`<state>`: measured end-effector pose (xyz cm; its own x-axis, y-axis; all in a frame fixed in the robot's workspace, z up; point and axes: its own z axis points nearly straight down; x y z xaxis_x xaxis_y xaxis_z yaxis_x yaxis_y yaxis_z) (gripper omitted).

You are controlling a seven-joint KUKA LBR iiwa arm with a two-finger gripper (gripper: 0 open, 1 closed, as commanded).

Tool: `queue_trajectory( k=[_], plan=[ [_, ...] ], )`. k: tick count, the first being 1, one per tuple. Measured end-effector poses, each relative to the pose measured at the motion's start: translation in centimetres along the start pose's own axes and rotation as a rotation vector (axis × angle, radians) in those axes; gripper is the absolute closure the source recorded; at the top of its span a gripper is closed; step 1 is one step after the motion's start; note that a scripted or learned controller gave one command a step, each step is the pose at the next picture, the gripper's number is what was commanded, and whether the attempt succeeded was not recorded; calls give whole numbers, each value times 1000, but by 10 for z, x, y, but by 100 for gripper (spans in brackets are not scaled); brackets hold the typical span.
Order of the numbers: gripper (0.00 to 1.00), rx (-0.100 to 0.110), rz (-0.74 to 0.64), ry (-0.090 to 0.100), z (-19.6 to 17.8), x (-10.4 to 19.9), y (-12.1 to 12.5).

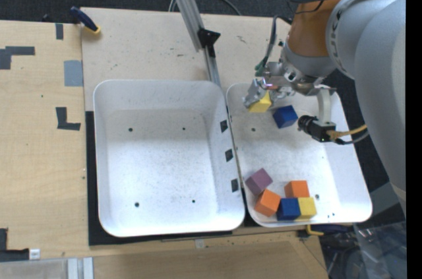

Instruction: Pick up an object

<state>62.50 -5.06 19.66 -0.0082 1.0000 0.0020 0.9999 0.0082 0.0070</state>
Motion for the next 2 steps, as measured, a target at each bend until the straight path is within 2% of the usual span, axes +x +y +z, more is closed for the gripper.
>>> queue_trajectory(
  k=[1,2],
  plan=[
    [100,10,1,-1,5,59,-17],
    [100,6,0,0,6,119,31]
  ],
)
